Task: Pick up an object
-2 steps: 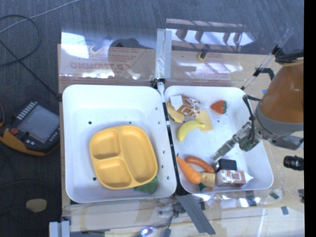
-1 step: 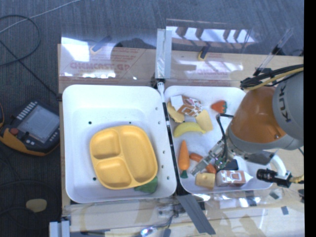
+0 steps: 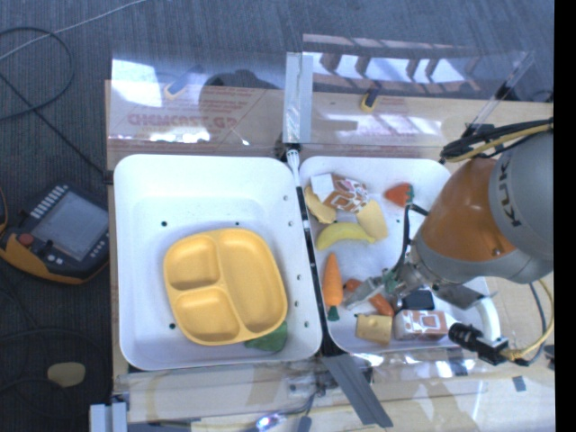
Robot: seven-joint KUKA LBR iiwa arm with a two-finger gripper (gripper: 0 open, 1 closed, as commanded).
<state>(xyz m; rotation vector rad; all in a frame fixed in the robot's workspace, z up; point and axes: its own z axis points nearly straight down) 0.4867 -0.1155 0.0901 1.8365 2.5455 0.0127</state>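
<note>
The right bin [image 3: 432, 171] holds several toy foods: a yellow banana [image 3: 340, 235], an orange carrot [image 3: 332, 280], a waffle-like piece [image 3: 346, 192], a yellow wedge [image 3: 372, 219], a red-orange piece [image 3: 399, 193], a pale yellow block [image 3: 373, 328] and a small brown box [image 3: 421, 324]. My gripper [image 3: 396, 282] reaches down from the orange wrist band [image 3: 459, 214] into the lower middle of this bin. It sits just above a small orange piece [image 3: 382, 305] and right of a small red piece [image 3: 351, 287]. I see nothing between its tips.
The left bin [image 3: 135, 241] carries a yellow divided plate [image 3: 225, 284] with a green item [image 3: 268, 340] poking out under its lower edge. Clear plastic walls [image 3: 396, 70] stand behind both bins. A handheld controller [image 3: 54, 232] lies on the floor at left.
</note>
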